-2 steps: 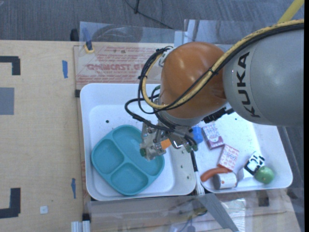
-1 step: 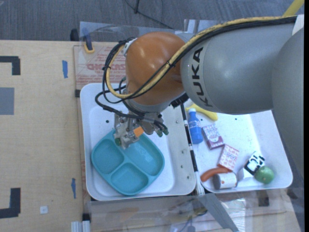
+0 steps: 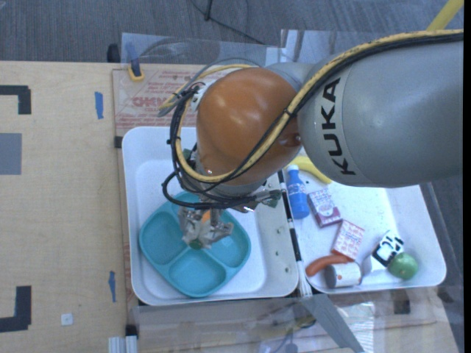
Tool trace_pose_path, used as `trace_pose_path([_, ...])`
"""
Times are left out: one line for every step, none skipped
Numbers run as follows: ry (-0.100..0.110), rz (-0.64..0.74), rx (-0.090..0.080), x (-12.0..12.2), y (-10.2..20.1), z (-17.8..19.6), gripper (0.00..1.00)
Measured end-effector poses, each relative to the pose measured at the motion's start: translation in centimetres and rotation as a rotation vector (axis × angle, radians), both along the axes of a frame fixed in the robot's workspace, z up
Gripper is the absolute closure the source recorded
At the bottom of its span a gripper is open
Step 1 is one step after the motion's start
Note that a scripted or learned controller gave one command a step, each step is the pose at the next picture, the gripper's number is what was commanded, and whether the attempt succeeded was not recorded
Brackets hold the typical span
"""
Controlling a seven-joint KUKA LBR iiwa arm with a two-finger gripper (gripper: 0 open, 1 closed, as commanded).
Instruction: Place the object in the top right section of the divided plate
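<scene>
Two white bins side by side on the desk [image 3: 51, 197]. Left bin [image 3: 143, 168] carries the teal divided plate [image 3: 193, 274]. Right bin [image 3: 375, 204] carries loose items.

Arm [image 3: 383, 101] reaches in from the right. Its orange band sits over the far half of the left bin. The hand [image 3: 202, 230] hangs low over the plate, about where the dividers meet and slightly toward the far side.

Hand state: cannot tell whether wide or narrow, as wrist and cables crowd the view.

Task's thing: a small dark object [image 3: 197, 245] shows at the tip of the hand, just above or touching the plate's middle ridge. Greenish-dark, compact, no clear outline. Too small to name. Cannot say whether it is gripped or lying on the plate.

Step in hand, as I judge it: the placing, near its end.
- Doing it well means carrying the tip off the ridge toward the far-right compartment before letting go.
- Released on a divider, the piece could tip into the wrong section.
- Go low and let go gently, then lift straight up so nothing drags.
- Plate looks light and could slide in the bin if nudged.

Right bin:
- blue bottle [image 3: 297, 193]
- pink packet [image 3: 324, 207]
- red-and-white box [image 3: 349, 239]
- white can [image 3: 344, 274]
- green ball [image 3: 403, 265]

All of these lie well apart from the plate.
</scene>
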State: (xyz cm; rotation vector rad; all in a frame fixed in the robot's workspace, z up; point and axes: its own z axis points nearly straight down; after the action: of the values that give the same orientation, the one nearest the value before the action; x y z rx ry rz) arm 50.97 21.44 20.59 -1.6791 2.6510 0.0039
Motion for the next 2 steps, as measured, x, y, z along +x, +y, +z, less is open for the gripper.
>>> trace_pose_path([-0.005,-0.007,0.006,0.2,0.0,1.1,1.00])
trace_pose_path([-0.010,-0.011,0.013,0.3,0.1,2.2,1.00])
